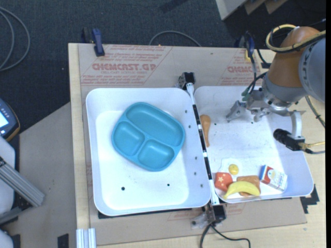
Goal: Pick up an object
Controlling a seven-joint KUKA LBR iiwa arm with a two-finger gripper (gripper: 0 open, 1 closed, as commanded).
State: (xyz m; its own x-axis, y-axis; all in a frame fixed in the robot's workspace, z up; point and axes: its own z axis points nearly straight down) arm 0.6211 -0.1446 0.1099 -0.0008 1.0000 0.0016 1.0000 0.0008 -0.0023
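well, the gripper [243, 109] hangs over the right bin's [305, 161] far end, fingers seemingly apart on nothing, so it's at the approach, and must reach down to the banana [241, 190] at the near edge.

You see two shallow white plastic bins: the left bin [98, 154] and the right bin [295, 164] are both smooth with a dull sheen. The blue three-compartment plastic plate [148, 136] looks smooth and slightly glossy. The yellow toy banana [242, 189] and the red toy fruit [223, 180] have a slick plastic look. The small printed carton [272, 177] looks like coated paper. Under the bins, you see the tan bench board [124, 66], which is matt with red print.
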